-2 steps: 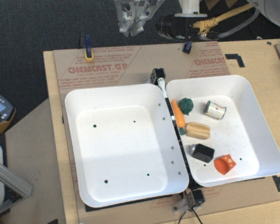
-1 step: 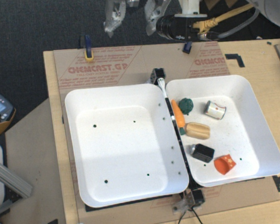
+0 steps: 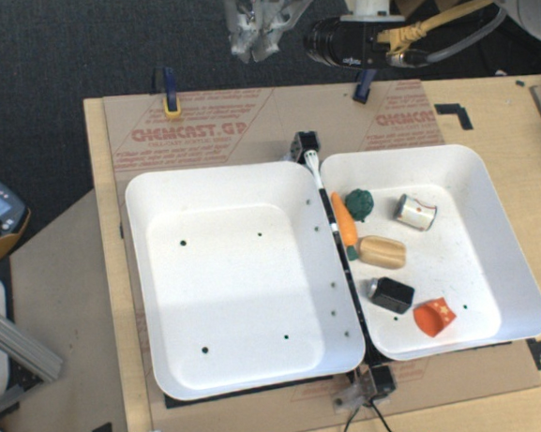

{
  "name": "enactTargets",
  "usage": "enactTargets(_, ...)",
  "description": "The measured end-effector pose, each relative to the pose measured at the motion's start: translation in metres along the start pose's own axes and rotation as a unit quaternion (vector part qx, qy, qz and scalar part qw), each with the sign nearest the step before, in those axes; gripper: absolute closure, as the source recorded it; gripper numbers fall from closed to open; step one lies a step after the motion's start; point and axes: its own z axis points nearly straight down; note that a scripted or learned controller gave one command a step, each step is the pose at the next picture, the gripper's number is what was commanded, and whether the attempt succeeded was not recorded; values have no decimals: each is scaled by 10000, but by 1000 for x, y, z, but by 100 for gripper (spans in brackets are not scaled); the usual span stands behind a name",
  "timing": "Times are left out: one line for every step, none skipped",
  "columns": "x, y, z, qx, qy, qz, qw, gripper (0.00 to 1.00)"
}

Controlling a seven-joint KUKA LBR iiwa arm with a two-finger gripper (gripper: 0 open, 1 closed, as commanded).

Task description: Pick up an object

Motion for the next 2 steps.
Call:
enactTargets(0, 0, 0, 6, -3, 1, 10000, 0)
enactTargets(1, 0, -10, -15, 1, -5, 10000, 100)
